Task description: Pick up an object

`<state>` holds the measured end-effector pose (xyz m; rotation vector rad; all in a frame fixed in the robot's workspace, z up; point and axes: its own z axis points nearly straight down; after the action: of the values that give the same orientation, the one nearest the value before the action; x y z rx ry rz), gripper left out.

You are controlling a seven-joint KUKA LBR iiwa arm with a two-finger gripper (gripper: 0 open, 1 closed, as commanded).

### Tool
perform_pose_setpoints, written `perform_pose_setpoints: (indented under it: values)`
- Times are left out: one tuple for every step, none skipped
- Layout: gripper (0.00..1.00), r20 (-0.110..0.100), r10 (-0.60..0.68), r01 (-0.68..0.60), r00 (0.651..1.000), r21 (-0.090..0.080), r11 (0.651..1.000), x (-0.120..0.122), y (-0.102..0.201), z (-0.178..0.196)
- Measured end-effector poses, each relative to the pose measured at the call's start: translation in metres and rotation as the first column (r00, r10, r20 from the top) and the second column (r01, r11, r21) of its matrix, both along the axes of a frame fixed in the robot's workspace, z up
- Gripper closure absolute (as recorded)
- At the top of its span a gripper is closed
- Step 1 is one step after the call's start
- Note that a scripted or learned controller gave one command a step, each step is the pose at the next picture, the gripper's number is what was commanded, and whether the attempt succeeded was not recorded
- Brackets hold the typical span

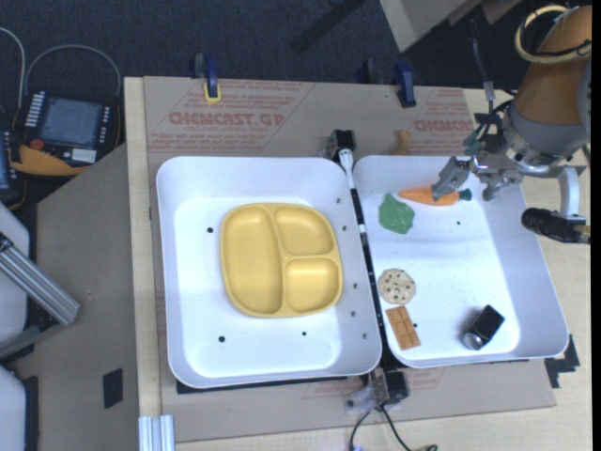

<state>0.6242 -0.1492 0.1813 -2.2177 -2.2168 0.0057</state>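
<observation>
In the right bin (512, 261) lie an orange carrot (427, 195), a green leafy piece (396, 214), a round chocolate-chip cookie (397, 286), a brown wafer (403, 328) and a small black block (484, 326). My gripper (471, 183) hangs over the bin's far side, just right of the carrot. It is open, and its left finger (452, 175) is at the carrot's right end. Nothing sits between the fingers.
The left bin (188, 336) holds a yellow divided plate (280, 256). A black divider strip (358, 224) runs between the bins. Blue clamps (211, 75) grip the board's far edge. The arm's grey and orange body (554, 83) rises at the right.
</observation>
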Motion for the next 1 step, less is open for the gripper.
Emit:
perform_pose_setpoints:
  values:
    - [0.00, -0.001, -0.001, 0.001, 1.000, 0.000, 1.000, -0.0012, -0.0080, -0.0598]
